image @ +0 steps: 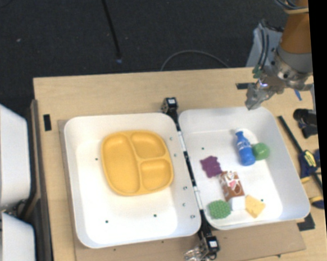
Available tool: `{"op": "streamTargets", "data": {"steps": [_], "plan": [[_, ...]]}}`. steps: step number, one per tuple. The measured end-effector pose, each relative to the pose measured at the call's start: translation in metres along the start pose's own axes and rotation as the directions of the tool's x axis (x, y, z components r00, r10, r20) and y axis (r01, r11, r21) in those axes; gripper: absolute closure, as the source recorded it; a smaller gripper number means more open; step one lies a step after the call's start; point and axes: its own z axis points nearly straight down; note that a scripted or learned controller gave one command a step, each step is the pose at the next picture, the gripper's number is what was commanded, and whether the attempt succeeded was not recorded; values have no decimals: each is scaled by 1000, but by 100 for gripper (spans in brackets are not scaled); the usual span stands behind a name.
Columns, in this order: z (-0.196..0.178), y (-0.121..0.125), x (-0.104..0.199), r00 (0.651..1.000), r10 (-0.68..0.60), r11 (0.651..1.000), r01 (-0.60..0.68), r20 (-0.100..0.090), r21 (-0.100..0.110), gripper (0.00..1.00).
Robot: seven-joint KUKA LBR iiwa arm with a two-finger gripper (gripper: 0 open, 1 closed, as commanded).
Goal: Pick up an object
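Note:
The right white bin (pixel 197 127) holds several small things: a blue bottle (pixel 244 148) with a green ball (pixel 261 151) touching its right side, a purple piece (pixel 211 165), a brown and white packet (pixel 232 186), a green round knobbly thing (pixel 219 209) and a yellow wedge (pixel 254 206). My gripper (pixel 255 99) hangs above the bin's far right corner, apart from all of them, with nothing seen between its fingers. It is well behind the blue bottle.
The left white bin (pixel 83 178) carries a yellow divided plate (pixel 136 161). A black clamp (pixel 170 104) sits at the far end of the seam between the bins. Tools (pixel 305 123) lie on the bench to the right of the right bin.

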Motion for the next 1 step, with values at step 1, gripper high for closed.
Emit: {"op": "streamTargets", "data": {"steps": [1], "plan": [[-23, 1, -1, 1000, -2, 1000, 2, -1, 1, 100]]}}
